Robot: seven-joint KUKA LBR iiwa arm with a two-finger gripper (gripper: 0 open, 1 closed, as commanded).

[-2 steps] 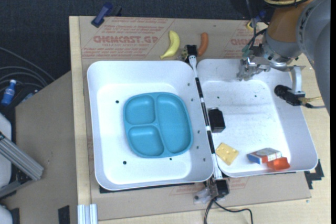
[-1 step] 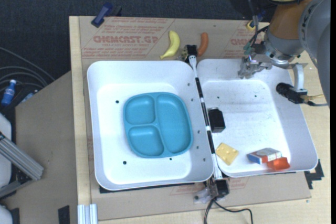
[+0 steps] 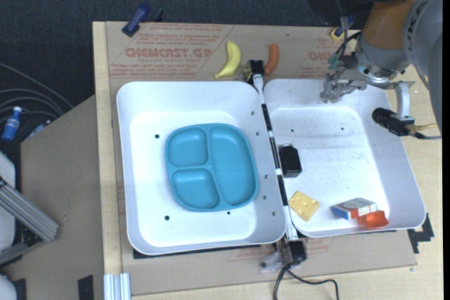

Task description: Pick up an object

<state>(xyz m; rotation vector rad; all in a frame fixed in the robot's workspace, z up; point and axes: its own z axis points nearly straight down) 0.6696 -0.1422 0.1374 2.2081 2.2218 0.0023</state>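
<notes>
One claw [image 3: 336, 89] hangs over the far rim of the right bin [image 3: 394, 172], near its back edge; whether it is released or clenched I cannot tell. Most of this bin's floor lies bare. Along its near edge sit a yellow cheese wedge [image 3: 304, 205] and a small box [image 3: 356, 208] touching an orange piece [image 3: 373, 219]; the box's long axis runs along that edge. The left bin [image 3: 140, 151] holds a blue divided plate [image 3: 211, 166] in its middle. Behind the bins, on the bench [image 3: 169, 46], lie a banana [image 3: 229, 60] and a carrot [image 3: 271, 57].
</notes>
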